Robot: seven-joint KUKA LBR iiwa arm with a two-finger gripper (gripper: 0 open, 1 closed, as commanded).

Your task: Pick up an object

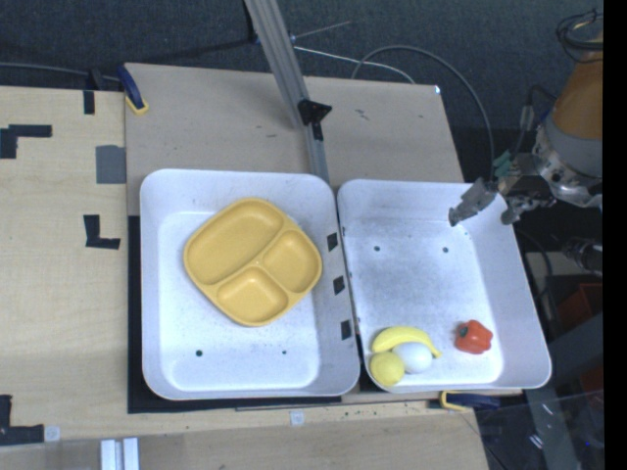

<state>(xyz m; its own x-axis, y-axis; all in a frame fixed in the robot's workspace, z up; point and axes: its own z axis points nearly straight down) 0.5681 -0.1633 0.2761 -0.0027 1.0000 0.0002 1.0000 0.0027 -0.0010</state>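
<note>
- On the left, a shallow white plastic bin is seen, and a yellow three-compartment plastic tray is laid flat in it, slightly turned against the bin's walls.
- Next across, the second shallow white bin is set just beside the first, their rims touching along the middle.
- In that bin's near corner a small cluster is gathered: a curved yellow toy banana, a round yellow lemon-like ball and a smooth white egg-shaped piece, all touching one another.
- Just to the right of them, and apart from the cluster, a small red pepper-shaped toy is set on the bin floor.
- Further right and toward the far side, the grey two-finger gripper is held over the right bin's far right rim, with two dark fingers seen spread apart and nothing between them.
- The relation that counts: every candidate lies toward the near edge from the jaws, well apart from them. The red toy is judged the nearest and the least crowded; the banana's long axis is run roughly left to right, so a grasp across it would be wanted.
</note>
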